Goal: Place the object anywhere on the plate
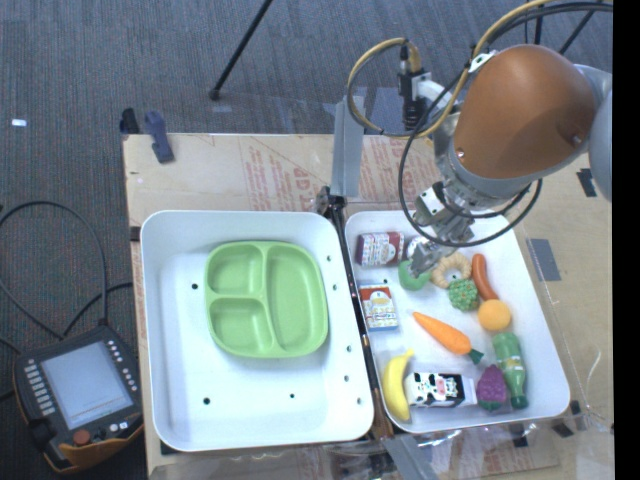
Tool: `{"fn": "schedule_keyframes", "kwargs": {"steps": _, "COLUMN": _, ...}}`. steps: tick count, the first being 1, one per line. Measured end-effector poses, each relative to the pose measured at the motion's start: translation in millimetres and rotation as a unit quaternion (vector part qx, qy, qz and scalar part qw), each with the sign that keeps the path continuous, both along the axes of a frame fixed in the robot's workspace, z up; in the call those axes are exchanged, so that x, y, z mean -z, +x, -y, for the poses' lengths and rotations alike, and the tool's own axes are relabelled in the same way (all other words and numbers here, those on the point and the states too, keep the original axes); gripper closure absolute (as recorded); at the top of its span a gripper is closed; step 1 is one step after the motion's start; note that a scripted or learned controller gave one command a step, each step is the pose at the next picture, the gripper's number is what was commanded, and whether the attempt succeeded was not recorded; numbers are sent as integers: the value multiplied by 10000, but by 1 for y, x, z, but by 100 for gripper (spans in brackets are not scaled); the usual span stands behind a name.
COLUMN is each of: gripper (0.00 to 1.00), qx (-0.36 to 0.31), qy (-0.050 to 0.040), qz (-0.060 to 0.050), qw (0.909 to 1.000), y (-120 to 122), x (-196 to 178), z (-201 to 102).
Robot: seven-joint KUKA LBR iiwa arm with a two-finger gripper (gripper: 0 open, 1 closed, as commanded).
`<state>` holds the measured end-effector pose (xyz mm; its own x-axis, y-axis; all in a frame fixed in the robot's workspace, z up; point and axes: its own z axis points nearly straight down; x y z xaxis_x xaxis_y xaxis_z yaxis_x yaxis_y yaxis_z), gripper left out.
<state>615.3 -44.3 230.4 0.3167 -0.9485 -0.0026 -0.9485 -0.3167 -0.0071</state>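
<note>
A light green plate with three compartments lies in the left white bin, with nothing on it. The right bin holds several toy foods. My gripper hangs low over the upper middle of the right bin, right above a small green item and a beige ring-shaped pastry. The arm's orange band covers the wrist from above.
Also in the right bin: a red can, a small carton, a carrot, a banana, a cow-print milk box, a sausage, broccoli, an orange, a green bottle, purple grapes. A pendant lies at lower left.
</note>
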Motion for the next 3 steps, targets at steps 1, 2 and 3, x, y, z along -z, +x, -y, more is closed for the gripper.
{"fn": "schedule_keyframes", "kwargs": {"steps": 1, "gripper": 100, "qx": -15, "qy": 12, "qz": -46, "qw": 10000, "y": 28, "x": 20, "z": -40}}
{"fn": "schedule_keyframes", "kwargs": {"steps": 2, "gripper": 100, "qx": 151, "qy": 9, "qz": -49, "qw": 9999, "y": 28, "x": 45, "z": -97}}
{"fn": "schedule_keyframes", "kwargs": {"steps": 3, "gripper": 100, "qx": -644, "qy": 7, "qz": -20, "qw": 9979, "y": 29, "x": 4, "z": -154}}
